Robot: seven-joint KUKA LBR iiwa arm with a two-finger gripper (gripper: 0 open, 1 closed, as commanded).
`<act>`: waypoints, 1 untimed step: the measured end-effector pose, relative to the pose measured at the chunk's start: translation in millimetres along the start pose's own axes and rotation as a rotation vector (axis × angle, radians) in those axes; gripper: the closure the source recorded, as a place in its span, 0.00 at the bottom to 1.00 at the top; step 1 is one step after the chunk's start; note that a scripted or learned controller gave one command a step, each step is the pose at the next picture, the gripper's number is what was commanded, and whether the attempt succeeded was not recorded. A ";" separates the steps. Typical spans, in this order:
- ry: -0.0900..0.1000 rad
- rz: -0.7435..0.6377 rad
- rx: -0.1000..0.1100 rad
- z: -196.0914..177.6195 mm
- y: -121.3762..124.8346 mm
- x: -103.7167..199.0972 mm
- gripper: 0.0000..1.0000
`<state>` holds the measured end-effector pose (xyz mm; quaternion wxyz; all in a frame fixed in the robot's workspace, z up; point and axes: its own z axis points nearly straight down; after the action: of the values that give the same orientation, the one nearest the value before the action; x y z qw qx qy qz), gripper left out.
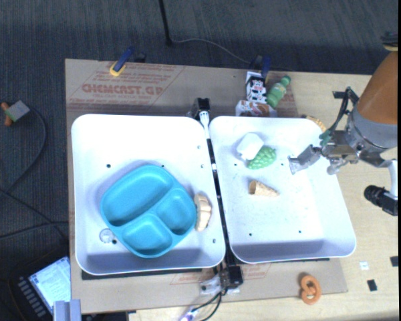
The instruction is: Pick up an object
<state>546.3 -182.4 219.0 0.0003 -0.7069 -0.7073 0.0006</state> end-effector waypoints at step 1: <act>-0.001 0.001 -0.007 117.3 -0.5 11.4 0.00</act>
<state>545.7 -171.1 101.7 -0.0026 -0.7072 -0.7070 -0.0014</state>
